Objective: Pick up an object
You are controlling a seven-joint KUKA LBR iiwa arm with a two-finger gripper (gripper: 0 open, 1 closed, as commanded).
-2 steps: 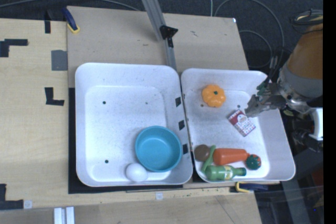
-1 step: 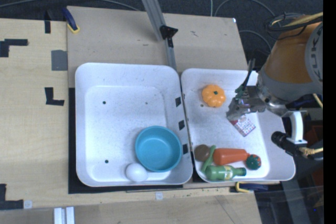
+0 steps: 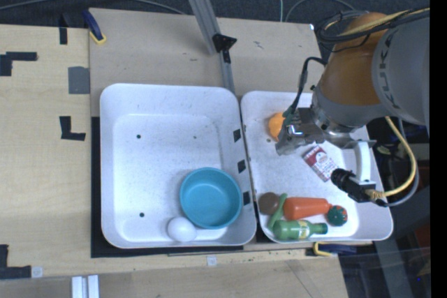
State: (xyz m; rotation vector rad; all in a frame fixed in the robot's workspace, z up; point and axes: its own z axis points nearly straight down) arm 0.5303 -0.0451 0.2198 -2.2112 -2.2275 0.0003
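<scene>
My gripper (image 3: 288, 141) hangs over the upper part of the right bin (image 3: 264, 171). An orange ball-like object (image 3: 276, 124) lies just up and left of it, partly covered by the gripper body. A red and white packet (image 3: 320, 162) lies just right of the gripper. Along the bin's front edge lie a carrot-like orange piece (image 3: 306, 206), a green bottle (image 3: 297, 228), a brown round item (image 3: 268, 203) and a small dark green ball (image 3: 336, 215).
The left bin (image 3: 140, 129) holds a blue bowl (image 3: 209, 197) and a white ball (image 3: 181, 228) near its front right corner. A grey pole (image 3: 202, 7) slants across the bench toward the gap between the bins. Cables loop at the right.
</scene>
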